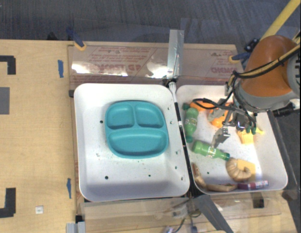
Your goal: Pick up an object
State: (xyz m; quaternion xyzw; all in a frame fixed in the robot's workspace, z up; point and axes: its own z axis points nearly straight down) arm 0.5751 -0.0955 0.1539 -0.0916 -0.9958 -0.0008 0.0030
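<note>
Hand [222,136]: low in your right bin [276,152], grip state can't be told | Target: green bottle [210,151] lying just below it | Handling: probably light, hard, slick plastic that may roll | Grip: close across the body, not the neck

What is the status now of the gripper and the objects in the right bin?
Gripper low in right bin, nothing seen between its fingers. Green bottle lying just below it, untouched. Second green bottle, yellow block, tan ring crowd nearby.
</note>
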